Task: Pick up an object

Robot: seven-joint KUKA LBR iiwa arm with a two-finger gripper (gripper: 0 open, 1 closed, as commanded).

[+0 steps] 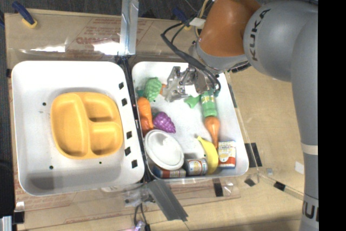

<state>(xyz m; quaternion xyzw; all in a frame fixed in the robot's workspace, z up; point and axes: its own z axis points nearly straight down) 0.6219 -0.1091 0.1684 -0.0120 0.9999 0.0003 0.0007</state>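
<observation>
The arm hangs over the right bin (241, 138), its gripper (181, 84) low at the far end, between the green toy (152, 87) on the left and the carrot (210, 116) on the right; whether the jaws are apart or together I cannot tell. Nothing looks lifted, so this seems the reaching step. Next it must settle on one toy, close, then rise. The yellow tray (86, 123) sits in the left bin (27, 111).

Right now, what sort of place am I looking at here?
Probably a robotics lab bench for grasping trials: a KUKA arm reaches over two white bins, one holding toy food such as a plastic banana, the other a yellow divided plate.
</observation>
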